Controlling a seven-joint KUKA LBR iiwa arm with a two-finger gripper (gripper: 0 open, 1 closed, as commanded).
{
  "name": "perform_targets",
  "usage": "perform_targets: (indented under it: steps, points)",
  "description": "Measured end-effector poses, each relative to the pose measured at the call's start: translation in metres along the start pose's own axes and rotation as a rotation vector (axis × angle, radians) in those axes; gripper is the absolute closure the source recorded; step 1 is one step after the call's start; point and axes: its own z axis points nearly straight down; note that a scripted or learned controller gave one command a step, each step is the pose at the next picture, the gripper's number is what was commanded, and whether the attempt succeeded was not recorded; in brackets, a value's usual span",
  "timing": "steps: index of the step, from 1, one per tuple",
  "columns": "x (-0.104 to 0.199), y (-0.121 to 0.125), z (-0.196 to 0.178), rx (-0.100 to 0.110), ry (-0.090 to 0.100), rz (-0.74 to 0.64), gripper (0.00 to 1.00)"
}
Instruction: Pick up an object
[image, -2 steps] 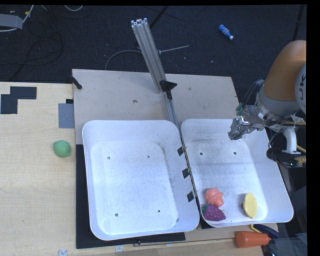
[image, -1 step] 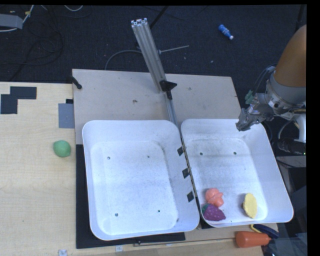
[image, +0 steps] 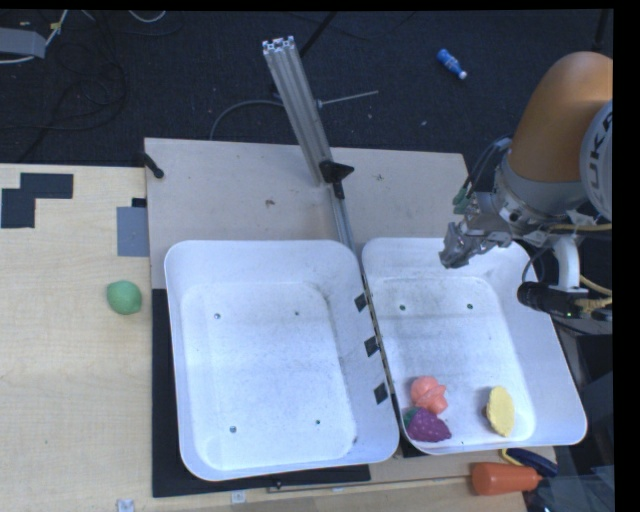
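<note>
Your end effector (image: 462, 248) hangs over the far edge of the right bin (image: 470, 300); its opening cannot be made out. Three toys lie at the near end: orange (image: 428, 392), purple (image: 429, 427), yellow (image: 500, 410). Choose the yellow one, standing apart, and descend centred over it.

bins (image: 270, 262): matt white plastic | bench (image: 60, 350): pale wood grain | rail (image: 305, 110): ribbed bare metal

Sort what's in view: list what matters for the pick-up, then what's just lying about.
For the job: claw, right bin, orange toy, purple toy, yellow toy.

Lying about: green ball, left bin, blue item, orange tool.
</note>
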Motion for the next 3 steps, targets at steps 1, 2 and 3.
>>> perform_targets:
  steps: [1, 2, 3]
  points:
    - [0.058, 0.016, 0.004, 0.000, 0.000, -0.001, 1.00]
    - [0.111, 0.017, 0.019, 0.000, 0.000, 0.000, 1.00]
    - [0.167, 0.023, 0.031, 0.000, 0.000, 0.000, 1.00]
